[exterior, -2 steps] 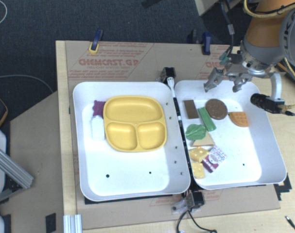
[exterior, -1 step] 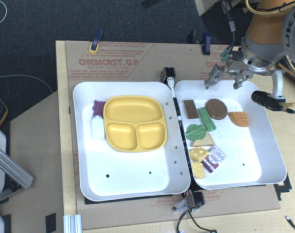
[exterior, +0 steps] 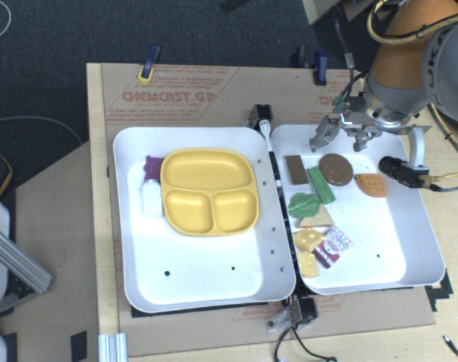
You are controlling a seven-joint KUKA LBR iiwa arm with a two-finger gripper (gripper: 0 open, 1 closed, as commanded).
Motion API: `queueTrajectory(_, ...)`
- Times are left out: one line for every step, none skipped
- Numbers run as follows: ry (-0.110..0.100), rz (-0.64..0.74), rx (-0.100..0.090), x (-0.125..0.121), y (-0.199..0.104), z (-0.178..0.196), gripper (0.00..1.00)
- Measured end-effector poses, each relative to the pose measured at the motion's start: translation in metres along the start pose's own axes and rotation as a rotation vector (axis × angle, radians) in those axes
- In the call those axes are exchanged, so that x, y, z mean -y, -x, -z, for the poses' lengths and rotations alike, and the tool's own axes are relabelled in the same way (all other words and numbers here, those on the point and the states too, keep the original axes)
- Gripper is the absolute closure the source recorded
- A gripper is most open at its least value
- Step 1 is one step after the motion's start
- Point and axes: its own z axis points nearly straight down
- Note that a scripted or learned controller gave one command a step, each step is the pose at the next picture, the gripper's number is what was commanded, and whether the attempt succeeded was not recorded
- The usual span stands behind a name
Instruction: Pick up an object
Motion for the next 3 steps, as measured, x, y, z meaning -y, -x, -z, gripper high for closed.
queueTrajectory(-0.001, 0.001, 0.0, -0.004, -0.006, -0.046, 0.0)
queueTrajectory(0.006, 0.0, 0.0, -0.006, -0.007, -0.096, 0.0)
queueTrajectory(0.014, 0.001, 0.001, -0.008, -0.007, -0.081, 1.0)
